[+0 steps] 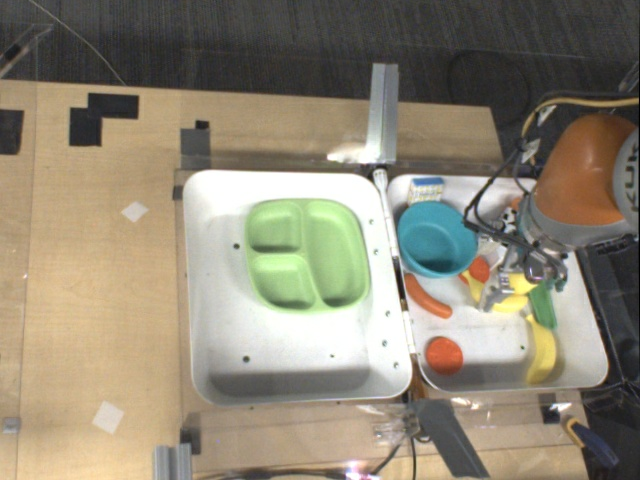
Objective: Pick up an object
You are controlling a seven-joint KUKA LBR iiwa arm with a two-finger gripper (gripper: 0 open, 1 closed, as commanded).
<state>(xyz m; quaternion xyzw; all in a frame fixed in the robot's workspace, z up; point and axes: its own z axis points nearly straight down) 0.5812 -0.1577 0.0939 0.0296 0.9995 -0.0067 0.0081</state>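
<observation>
Nearest to the camera, along the lower edge, a grey bracket [455, 446] and some thin cables sit on the wooden counter [90, 298] just below the two bins. Above them, the left bin [215, 368] carries one thing, a light green divided plate [305, 254] with three compartments, lying flat near the middle. Beside it the right bin [590, 363] holds the small objects: a blue bowl [436, 238] upright near the upper left corner, a small white and blue box [426, 186] just behind the bowl, a long orange piece like a carrot [428, 296] lying at a slant below the bowl, a round orange-red ball [444, 354] near the front wall, and a yellow banana [541, 352] along the right side. A green piece [542, 306] lies just above the banana, and a yellow piece [510, 294] with a small orange one [479, 268] lies close to the bowl. The arm [590, 173] comes in from the right with its orange band over the bin, and the jaws [518, 274] are low among the yellow and green pieces. I cannot tell if the jaws are open or closed, or if any object is between them.
</observation>
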